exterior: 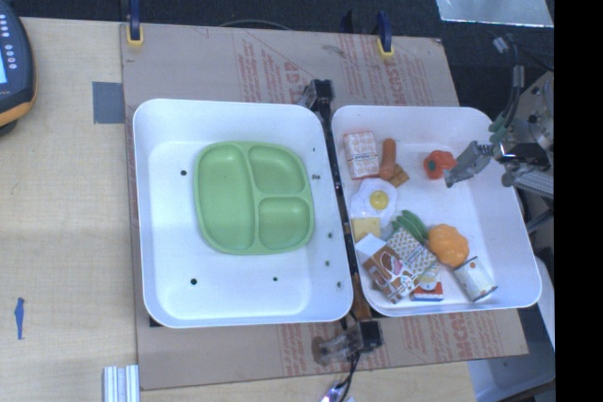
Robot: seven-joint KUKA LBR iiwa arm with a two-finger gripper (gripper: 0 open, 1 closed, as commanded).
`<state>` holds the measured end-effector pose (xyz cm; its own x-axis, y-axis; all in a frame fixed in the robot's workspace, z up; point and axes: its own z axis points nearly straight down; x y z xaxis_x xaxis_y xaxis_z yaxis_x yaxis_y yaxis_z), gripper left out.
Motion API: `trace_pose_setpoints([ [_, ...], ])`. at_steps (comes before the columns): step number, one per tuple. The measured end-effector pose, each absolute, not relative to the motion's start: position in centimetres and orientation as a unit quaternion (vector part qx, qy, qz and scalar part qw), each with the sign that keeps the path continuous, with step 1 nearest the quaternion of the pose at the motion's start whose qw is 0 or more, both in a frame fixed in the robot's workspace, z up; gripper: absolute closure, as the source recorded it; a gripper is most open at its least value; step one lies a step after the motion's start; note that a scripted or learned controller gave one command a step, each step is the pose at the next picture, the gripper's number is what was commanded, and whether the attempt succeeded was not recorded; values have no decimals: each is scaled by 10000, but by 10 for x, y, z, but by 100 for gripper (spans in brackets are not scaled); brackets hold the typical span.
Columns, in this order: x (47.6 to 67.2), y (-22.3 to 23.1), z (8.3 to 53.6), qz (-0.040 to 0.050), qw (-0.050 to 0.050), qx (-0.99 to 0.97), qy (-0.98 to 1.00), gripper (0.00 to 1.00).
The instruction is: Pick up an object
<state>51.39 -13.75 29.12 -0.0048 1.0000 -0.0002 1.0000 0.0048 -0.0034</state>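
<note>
The right bin (499, 202) holds toy food. A red tomato (435, 164) lies near its back, with an orange sausage (388, 157) and a pink-and-white packet (360, 153) to its left. Further forward are a fried egg (379, 200), a yellow cheese block (366, 227), a green vegetable (412, 224), an orange fruit (448, 244), a patterned carton (409, 259) and a small can (476, 279). My gripper (464, 168) reaches in over the bin's right wall, just right of the tomato. I see nothing held in it.
The left bin (160, 231) holds a green divided plate (252, 197). A dark rail (332, 174) runs between the two bins. Both bins rest on a cardboard sheet (236, 61) on the wooden bench. A handheld pendant (13, 61) lies at the far left.
</note>
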Motion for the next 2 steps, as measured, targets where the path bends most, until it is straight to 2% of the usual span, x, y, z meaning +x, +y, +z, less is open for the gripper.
trace_pose_setpoints([
  [1, 602, -153, 191, 9, -19, -7036, -7106, 0],
  [2, 543, -97, 87, 33, 62, -7042, -7100, 0],
])
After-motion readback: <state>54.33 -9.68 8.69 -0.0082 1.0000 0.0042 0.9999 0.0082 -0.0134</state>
